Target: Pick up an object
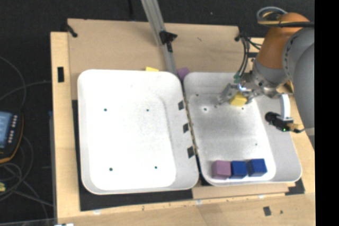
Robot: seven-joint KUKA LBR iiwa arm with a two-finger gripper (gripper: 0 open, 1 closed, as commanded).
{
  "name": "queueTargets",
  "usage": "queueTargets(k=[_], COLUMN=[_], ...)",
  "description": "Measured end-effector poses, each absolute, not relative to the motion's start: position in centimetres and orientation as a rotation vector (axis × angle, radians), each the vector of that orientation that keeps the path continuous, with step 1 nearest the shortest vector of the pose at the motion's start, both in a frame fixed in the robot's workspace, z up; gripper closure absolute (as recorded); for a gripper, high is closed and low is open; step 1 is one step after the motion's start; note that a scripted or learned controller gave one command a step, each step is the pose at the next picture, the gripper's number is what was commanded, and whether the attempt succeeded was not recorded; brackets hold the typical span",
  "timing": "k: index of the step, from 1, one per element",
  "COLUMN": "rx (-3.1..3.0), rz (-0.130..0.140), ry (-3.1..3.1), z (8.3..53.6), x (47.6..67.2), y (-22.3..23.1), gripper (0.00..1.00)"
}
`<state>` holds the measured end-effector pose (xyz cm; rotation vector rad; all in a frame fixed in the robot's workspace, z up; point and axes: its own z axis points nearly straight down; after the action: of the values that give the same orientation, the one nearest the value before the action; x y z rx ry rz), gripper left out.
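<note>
My gripper [237,96] hangs over the back part of the right bin [228,129], under the orange-banded wrist. A small yellow block [239,99] sits between its fingers, and the gripper is shut on it. At the front of the same bin a purple block [221,169] and two blue blocks [239,168] [258,166] lie in a row against the near wall.
The left bin [127,129] stands beside the right one. Behind the bins lie a yellow piece [152,69] and a purple piece [183,72] on the bench. A slanted metal pole [153,8] rises at the back. Cables and a device lie off the bench at left.
</note>
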<state>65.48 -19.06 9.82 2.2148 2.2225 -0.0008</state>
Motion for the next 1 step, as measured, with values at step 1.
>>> queueTargets(k=[1], rx=[2.207], rz=[-0.003], ry=[2.226], z=[10.94], x=[65.52], y=[-19.24], gripper=[1.00])
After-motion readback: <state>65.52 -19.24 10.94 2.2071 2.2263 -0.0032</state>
